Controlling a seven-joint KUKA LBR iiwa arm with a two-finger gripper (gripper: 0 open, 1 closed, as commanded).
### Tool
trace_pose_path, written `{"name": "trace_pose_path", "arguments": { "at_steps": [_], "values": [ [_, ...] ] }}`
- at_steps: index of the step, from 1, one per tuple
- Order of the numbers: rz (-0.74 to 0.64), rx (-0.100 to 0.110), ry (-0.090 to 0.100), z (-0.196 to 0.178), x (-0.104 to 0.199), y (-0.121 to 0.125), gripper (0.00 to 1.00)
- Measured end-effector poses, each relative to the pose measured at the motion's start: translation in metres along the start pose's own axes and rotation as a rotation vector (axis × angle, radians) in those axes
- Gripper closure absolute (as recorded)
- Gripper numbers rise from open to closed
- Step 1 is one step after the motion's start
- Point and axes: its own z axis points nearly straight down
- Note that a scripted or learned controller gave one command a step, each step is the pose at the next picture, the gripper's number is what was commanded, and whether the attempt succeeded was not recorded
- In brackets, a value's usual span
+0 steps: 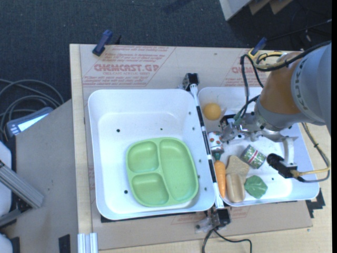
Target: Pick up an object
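White plastic makes up the 2 bins on the surface [131, 67]. The left bin [105, 109] carries a green divided tray [160, 170]; the right bin [303, 186] carries the loose things. An orange ball [212, 111] lies at its 11 o'clock corner. A carrot [220, 177] lies along the wall at 7 o'clock, with a tan bread-like piece [235, 179] just beside it. A green leafy piece [256, 186] sits at 5 o'clock, and a small striped can [253, 156] lies on its side near the centre. A small red-and-white piece [214, 140] rests against the dividing wall.

The gripper [231, 132] hangs low in the right bin, around 9 o'clock from the can and near the red-and-white piece. How far it is open I cannot tell, and nothing is seen held.

To do this step well, I judge it should settle squarely over 1 object standing clear of the wall. The ball or the can offers more room than the crowded carrot and bread.
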Motion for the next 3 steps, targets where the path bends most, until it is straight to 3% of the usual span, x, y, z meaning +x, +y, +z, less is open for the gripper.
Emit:
{"name": "trace_pose_path", "arguments": {
  "at_steps": [1,2,3],
  "values": [
    [-0.005,0.012,0.013,0.003,-0.024,-0.064,0.00],
    [-0.005,0.007,0.013,-0.008,-0.023,-0.062,1.00],
    [-0.008,0.010,0.014,-0.099,0.038,-0.038,1.00]
  ]
}}
